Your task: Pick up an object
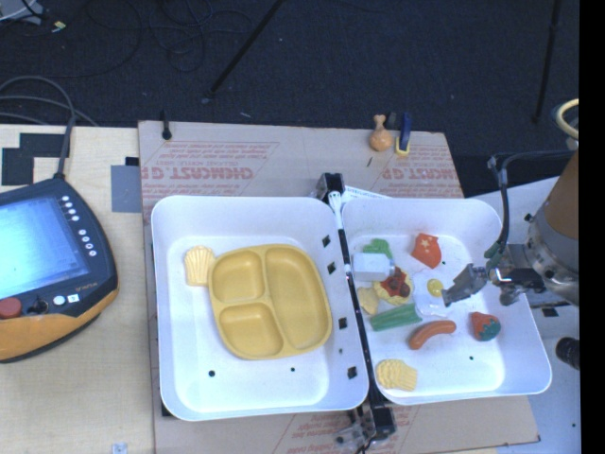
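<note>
Because the arm reaches in from the right, you find the gripper [461, 286] low over the right bin [515, 372], pointing left toward the toy food. Its dark jaws look slightly parted with nothing between them, though at this size you cannot tell for sure.

Your likely targets lie just left of and below it: a small yellow piece [435, 288] beside the tip, the sausage [432, 333] nearer you, and the strawberry [485, 326] under the wrist. The red pepper [426, 249] sits farther back, and the green bean [394, 318] joins a crowded cluster by the divider, harder to reach cleanly. The corn [397, 375] lies alone at the near edge.

The left bin [180, 367] holds a yellow divided plate [267, 301] and a shell-shaped piece [198, 265], well apart from the arm, so you should judge the pick as not yet made.
</note>
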Robot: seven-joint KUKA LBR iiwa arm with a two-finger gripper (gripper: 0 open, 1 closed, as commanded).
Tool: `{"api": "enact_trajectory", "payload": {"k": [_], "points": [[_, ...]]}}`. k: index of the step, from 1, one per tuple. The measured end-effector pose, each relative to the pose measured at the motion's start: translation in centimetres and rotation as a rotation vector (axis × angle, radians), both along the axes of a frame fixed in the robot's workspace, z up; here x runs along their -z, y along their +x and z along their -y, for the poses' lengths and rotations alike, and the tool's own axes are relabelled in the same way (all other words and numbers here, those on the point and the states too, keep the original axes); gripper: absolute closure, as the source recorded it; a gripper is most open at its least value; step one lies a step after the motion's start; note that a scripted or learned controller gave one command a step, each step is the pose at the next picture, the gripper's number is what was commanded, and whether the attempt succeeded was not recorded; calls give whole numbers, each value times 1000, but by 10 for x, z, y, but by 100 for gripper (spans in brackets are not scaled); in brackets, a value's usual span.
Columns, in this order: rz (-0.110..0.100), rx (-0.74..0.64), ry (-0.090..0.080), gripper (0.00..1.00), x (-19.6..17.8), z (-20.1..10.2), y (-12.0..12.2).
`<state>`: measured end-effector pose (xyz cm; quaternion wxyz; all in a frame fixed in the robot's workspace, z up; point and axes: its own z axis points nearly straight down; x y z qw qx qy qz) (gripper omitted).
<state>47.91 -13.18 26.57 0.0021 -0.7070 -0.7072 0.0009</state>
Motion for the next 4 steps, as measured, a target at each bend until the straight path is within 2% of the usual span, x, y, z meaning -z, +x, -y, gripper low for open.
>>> {"api": "enact_trajectory", "payload": {"k": [1, 2, 3, 4], "points": [[-3, 0, 1, 100, -10, 1, 0], [-4, -2, 1, 100, 98, -23, 61], [0, 0, -1, 100, 172, -3, 78], [2, 0, -2, 100, 178, -21, 72]]}}
